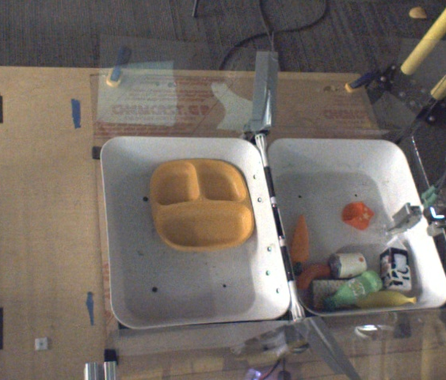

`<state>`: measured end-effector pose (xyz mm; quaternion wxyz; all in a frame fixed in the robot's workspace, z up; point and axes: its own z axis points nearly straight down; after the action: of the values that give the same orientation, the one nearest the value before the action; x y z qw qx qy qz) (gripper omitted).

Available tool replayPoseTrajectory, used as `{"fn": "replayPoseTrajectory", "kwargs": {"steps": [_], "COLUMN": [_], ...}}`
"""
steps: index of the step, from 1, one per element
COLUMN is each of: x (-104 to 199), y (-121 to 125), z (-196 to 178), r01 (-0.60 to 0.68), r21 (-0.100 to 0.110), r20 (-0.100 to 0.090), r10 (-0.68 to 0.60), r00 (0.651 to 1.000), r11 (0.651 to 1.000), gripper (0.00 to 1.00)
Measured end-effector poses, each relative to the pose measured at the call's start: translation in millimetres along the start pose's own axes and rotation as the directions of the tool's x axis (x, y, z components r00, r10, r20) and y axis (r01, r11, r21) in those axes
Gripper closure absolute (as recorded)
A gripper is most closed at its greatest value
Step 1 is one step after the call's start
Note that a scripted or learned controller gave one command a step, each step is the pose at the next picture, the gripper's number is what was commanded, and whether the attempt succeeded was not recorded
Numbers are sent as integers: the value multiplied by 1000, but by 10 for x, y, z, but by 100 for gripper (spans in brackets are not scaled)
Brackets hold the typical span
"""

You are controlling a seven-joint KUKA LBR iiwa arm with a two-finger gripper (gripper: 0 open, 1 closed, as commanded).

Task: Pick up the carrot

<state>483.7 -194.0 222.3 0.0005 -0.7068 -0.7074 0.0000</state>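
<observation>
Starting at the left bin, we've got an orange divided tray sitting upside-down-looking in the upper middle, well apart from the walls. Crossing the seam into the right bin, the carrot lies just beside the left wall, pointing up the bin, tip toward the far side. Just below it a reddish-orange item touches a small can, with a green bottle and a yellow banana-like piece packed along the near wall, and a black-and-white carton beside them. A red pepper-like piece sits alone mid-bin. Over at the right rim, the gripper hovers, well apart from the carrot; whether it's spread or pressed together, I cannot tell.
</observation>
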Motion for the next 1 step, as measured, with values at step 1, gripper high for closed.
{"fn": "replayPoseTrajectory", "kwargs": {"steps": [1], "x": [203], "y": [297], "z": [1165], "r01": [2], "r21": [-1], "r20": [0], "r10": [-2], "r00": [1000], "r11": [1000], "gripper": [0]}}
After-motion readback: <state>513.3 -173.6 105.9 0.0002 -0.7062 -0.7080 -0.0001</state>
